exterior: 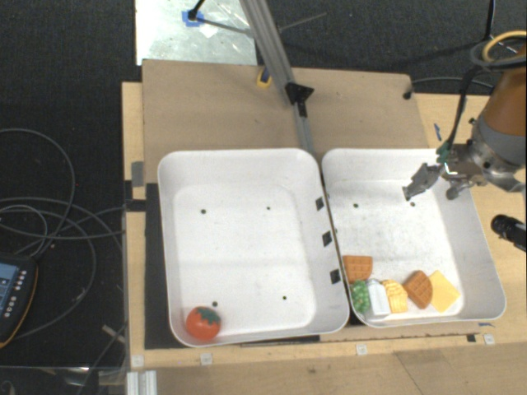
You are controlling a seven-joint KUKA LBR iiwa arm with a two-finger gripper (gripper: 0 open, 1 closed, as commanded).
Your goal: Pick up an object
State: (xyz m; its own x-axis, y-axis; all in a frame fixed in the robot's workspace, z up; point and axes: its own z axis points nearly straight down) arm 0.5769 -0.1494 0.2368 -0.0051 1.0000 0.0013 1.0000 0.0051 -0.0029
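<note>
The pincer [436, 185] is seen released above bare floor by the right bin's [482, 245] far rim; toy foods [401, 291] are clustered well below it.

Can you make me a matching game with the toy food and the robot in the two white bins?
Things:
1. tomato
2. yellow cheese wedge
3. end effector
4. corn cob

Places:
A. above the right bin's upper right part
B. left bin, near-left corner
C. right bin, near edge, between the white piece and the waffle
D. right bin, near-right corner

Pairs: 1-B, 2-D, 3-A, 4-C
</note>
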